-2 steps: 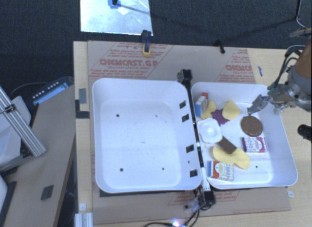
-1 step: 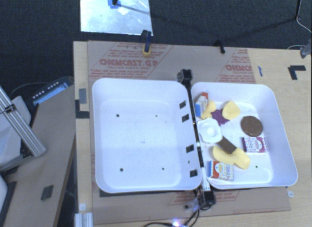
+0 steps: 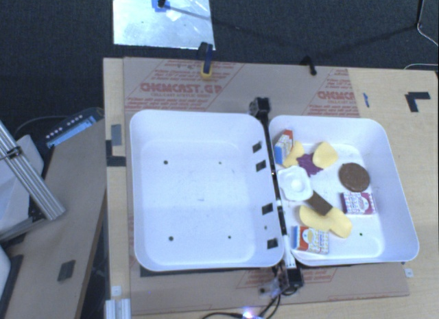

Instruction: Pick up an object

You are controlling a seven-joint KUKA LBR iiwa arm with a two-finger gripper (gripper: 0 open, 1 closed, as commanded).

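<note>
We judge nothing picked yet: the brown disc (image 3: 354,176), perhaps a cookie, lies apart in the right bin (image 3: 396,194), an easy target.

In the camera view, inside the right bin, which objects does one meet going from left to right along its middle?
White fried-egg piece → purple piece → brown round disc.

We see even overhead light, fairly bright, colours slightly washed and cool. The two white bins (image 3: 199,194) come close to overexposed, with soft, faint shadows inside their walls. Above the bins, a metal sheet (image 3: 163,9) throws patchy glare. Overall focus is soft, with fine print illegible and the dark floor grainy.
</note>
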